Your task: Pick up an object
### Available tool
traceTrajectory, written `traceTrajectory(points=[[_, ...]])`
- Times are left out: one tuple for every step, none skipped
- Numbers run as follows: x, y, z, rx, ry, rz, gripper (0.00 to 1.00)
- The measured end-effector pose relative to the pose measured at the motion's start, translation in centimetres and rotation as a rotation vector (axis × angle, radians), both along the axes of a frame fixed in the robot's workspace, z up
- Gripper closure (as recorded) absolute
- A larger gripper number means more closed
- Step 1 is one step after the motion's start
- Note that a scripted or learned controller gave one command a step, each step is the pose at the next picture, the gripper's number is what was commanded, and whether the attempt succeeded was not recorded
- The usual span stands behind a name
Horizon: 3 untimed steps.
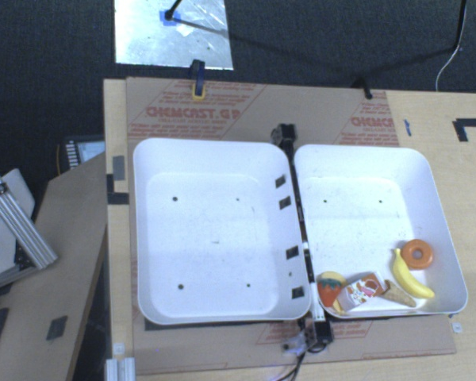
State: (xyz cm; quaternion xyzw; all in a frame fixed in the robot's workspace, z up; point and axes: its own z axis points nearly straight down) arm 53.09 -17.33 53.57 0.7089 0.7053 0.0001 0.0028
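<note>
Camera view, looking down at a slant: two shallow white bins sit side by side on the bench (428, 109), which is covered with a brown sheet printed in red letters. The left bin (151, 161) and the right bin (428, 173) meet along a dark seam, with small black clips (283, 192) spaced down it.

All the action is tucked into the near corner of the right bin. There's a yellow banana (408, 276), lying curved along the near right wall. Just above it, close against its upper end, is an orange ring-shaped piece (416, 252) with a dark centre. Left of the banana lies a small brown wedge (398, 294), right by the near wall. Next along is a white packet with red print (361, 290), lying tilted, and beside it, nearest the seam, is a round red-and-orange item (331, 288) with a yellow top. These five sit bunched in a row, touching or nearly so.

Beyond the bench, a shiny metal plate (173, 22) lies on the dark floor with a bit of blue tape (168, 17) on it. A yellow clamp (198, 82) grips the bench's far edge. At the left, a silver rail (16, 221) leans in.
</note>
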Motion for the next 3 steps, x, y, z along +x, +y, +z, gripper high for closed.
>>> traceTrajectory(points=[[3.6,-3.5,-0.1,0.001,0.001,0.003,1.0],[6.1,-3.3,0.0,0.001,0.0,0.011,1.0],[9.0,-3.2,0.0,0.001,-0.001,0.011,1.0]])
